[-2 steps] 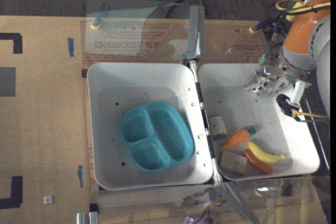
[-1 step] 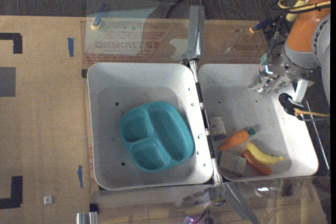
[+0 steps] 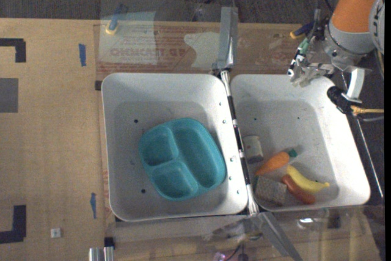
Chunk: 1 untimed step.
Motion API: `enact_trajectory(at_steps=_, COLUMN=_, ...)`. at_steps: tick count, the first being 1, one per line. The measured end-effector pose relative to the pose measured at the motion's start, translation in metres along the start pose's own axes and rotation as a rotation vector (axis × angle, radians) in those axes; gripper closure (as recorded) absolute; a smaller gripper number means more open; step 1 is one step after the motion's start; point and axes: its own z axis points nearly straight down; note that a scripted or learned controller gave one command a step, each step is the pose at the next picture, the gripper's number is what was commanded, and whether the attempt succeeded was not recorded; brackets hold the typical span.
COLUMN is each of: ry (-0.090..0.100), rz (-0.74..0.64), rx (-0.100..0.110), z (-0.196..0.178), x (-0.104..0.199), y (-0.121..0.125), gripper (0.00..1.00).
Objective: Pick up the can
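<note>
The can (image 3: pixel 252 148), as best I can pick it out, is the small grey-tan thing in the right bin (image 3: pixel 342 131). It lies tight against the bin's left wall, just beside the divider btwn the two bins and near the front. I'm not certain of that ID: it's tiny and blurred from here, w/ no label readable. There's also a greyish lump (image 3: pixel 270 190) further front that could be mistaken for it. A carrot (image 3: pixel 273 162) sits just beside the can on its right. A banana (image 3: pixel 305 180) and a reddish item (image 3: pixel 299 191) lie near the front right of that.

The pincer (image 3: pixel 303 73) hangs over the back edge of the right bin, well apart from the can. Whether it's apart or together, can't tell; the tip is a tangle of metal and cable at this angle. Nothing visibly held.

Handling, my guess: a can is stiff, won't crush under a normal squeeze, prob. light if it's a toy one, and smooth-sided so it may slip or roll. It looks to be on its side, but I can't say for sure. Best hold is across the round body, mid-length. The wall on one side and the carrot on the other leave little room, so approach along the wall line rather than across it.

The left bin (image 3: pixel 122 131) has a teal divided plate (image 3: pixel 181 159), not relevant. The arm's upper part is cut off at the frame edge.
</note>
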Motion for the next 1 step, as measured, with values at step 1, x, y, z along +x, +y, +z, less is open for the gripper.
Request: enact_trajectory(at_steps=1, ry=0.0, rz=-0.161, rx=-0.001, z=-0.1059, x=0.0518, y=-0.0015, gripper=1.0)
